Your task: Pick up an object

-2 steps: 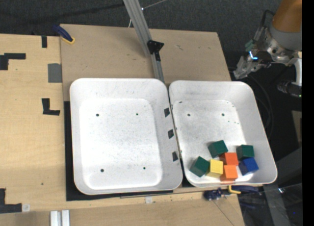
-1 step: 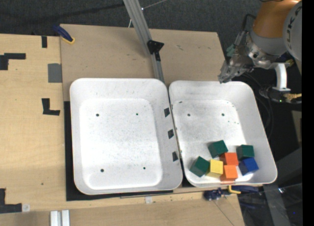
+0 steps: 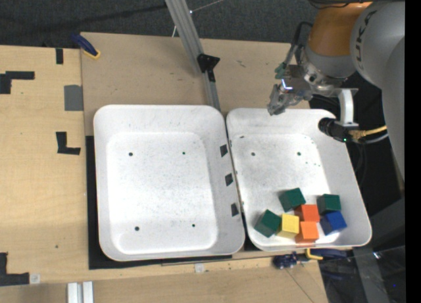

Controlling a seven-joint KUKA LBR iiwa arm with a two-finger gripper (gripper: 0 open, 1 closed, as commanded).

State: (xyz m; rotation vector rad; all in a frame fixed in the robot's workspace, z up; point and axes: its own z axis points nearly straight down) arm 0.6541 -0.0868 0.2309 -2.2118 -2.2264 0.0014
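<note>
Several small blocks lie clustered in the near right corner of the right bin [image 3: 263,131]: a green block [image 3: 291,198], another green block [image 3: 268,223], a yellow block [image 3: 290,223], two orange blocks [image 3: 308,221], a dark green block [image 3: 329,202] and a blue block [image 3: 334,221]. My gripper [image 3: 279,103] hangs over the far rim of the right bin, well away from the blocks. Nothing shows between its fingers.
The left bin [image 3: 105,163] sits beside the right one, their rims touching. A slanted metal rail [image 3: 191,32] runs down from the top to the gap between the bins. Black tape marks dot the wooden bench at the left.
</note>
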